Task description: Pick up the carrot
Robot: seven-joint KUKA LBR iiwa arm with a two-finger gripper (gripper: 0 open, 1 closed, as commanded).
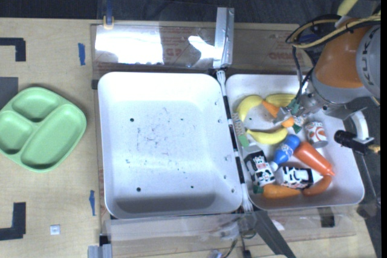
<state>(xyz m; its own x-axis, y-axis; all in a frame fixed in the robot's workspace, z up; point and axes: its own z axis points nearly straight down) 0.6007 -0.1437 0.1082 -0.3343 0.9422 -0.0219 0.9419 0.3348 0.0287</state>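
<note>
The carrot is an orange cone, smooth like a plastic toy. It lies on its side in the right bin, near the front right part, with its pointed end toward upper left.

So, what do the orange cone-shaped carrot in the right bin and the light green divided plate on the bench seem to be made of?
The orange cone-shaped carrot looks like moulded plastic with a smooth, slightly glossy skin: the colour is even and a pale highlight runs along it. It is probably a toy. The light green divided plate also seems plastic, with a duller finish, rounded compartment ridges and soft reflections. Melamine is possible too.
</note>
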